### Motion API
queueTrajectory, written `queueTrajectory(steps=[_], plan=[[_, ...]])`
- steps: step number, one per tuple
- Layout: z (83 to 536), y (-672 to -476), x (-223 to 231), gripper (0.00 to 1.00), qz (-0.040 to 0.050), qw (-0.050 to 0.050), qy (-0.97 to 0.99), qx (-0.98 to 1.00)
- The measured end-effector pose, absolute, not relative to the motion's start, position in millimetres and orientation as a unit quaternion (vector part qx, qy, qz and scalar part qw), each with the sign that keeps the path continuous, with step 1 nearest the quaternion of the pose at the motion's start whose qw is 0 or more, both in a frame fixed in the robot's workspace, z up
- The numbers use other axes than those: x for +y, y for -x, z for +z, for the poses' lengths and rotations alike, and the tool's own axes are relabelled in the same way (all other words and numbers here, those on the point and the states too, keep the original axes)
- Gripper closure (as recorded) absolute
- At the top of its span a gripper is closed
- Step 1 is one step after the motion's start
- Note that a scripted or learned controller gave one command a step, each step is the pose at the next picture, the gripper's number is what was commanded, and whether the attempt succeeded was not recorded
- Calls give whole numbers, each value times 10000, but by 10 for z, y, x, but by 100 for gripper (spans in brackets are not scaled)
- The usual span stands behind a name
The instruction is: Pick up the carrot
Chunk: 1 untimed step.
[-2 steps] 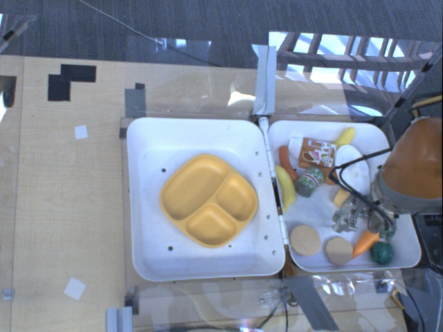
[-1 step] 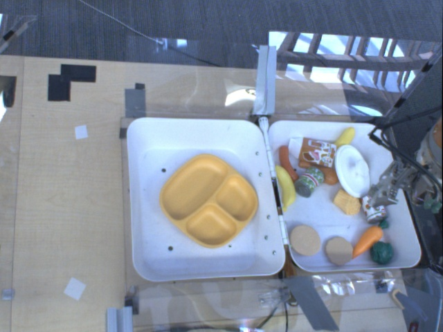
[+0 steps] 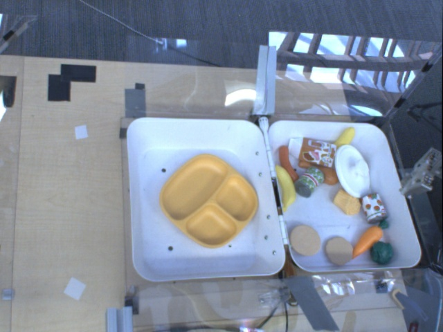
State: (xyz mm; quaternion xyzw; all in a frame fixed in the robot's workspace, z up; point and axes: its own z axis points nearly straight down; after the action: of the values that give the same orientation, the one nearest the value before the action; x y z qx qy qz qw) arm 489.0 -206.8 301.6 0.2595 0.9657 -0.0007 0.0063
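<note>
The carrot (image 3: 367,240) is a small orange toy with a dark green top (image 3: 381,252). It lies tilted in the near right corner of the right bin (image 3: 408,254), next to a round tan disc (image 3: 338,250). A pale grey part that looks like my gripper (image 3: 422,171) pokes in at the view's right edge. It sits just outside the right bin's wall, up and to the right of the carrot, well apart from it, with nothing seen in it.
The right bin also holds a banana (image 3: 284,187), an orange sausage shape (image 3: 286,161), a printed carton (image 3: 317,153), a white dish (image 3: 352,170), a small can (image 3: 309,182), a cracker (image 3: 346,202), a patterned cup (image 3: 374,207) and another disc (image 3: 304,240). The left bin (image 3: 145,254) holds a yellow divided plate (image 3: 209,199).
</note>
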Motion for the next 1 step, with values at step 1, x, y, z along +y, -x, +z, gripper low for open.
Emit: queueTrajectory(steps=[1], plan=[[2702, -4891, -2057, 100, -7, 40, -953, 9954]])
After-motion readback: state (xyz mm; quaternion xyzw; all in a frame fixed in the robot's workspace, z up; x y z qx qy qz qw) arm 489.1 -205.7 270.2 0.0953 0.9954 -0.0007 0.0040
